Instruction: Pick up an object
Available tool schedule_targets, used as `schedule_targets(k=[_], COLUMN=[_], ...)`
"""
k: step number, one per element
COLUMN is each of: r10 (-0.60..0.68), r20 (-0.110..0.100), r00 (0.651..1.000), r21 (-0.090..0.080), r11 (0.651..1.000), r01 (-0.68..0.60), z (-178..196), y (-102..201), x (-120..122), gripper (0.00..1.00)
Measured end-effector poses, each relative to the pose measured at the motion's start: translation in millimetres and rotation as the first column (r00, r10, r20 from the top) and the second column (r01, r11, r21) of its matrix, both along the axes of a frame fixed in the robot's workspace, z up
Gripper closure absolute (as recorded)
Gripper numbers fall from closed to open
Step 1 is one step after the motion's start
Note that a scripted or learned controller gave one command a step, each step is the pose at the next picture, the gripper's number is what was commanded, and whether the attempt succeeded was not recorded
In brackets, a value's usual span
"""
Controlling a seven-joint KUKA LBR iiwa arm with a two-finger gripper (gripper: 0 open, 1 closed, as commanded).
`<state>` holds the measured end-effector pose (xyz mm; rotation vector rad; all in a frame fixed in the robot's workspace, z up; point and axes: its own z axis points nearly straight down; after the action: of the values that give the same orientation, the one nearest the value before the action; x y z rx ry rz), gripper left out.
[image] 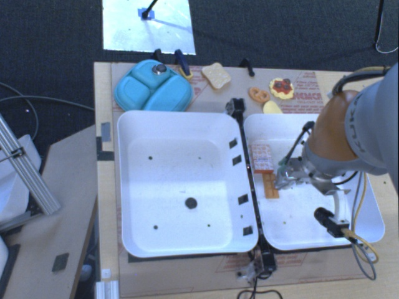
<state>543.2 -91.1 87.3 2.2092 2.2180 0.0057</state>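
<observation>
Materials and finishes, bench from above

Both bins, left bin (181,185) and right bin (312,229), look like smooth white plastic with a soft sheen. Blue tray (153,87), upper left, glossy moulded plastic. Bench board (103,92) matt, cardboard-like tan. Floor covering (50,36) dark, rough, carpet-like. Arm (361,129) smooth grey casing with a satin orange band.

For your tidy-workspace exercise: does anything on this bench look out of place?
Yes. A blue tray, slice of bread, pretzel and small tart lie on the bench behind the bins, outside them, while the gripper works in the right bin.
</observation>
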Motion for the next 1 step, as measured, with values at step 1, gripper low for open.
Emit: schedule_targets(k=[1], r10=[0.008], r20=[0.006], r00=[1.000], r21=[0.006], r11=[1.000], r01=[-0.008], z=[104.2], y=[55.3], x=[47.6], gripper=[1.00])
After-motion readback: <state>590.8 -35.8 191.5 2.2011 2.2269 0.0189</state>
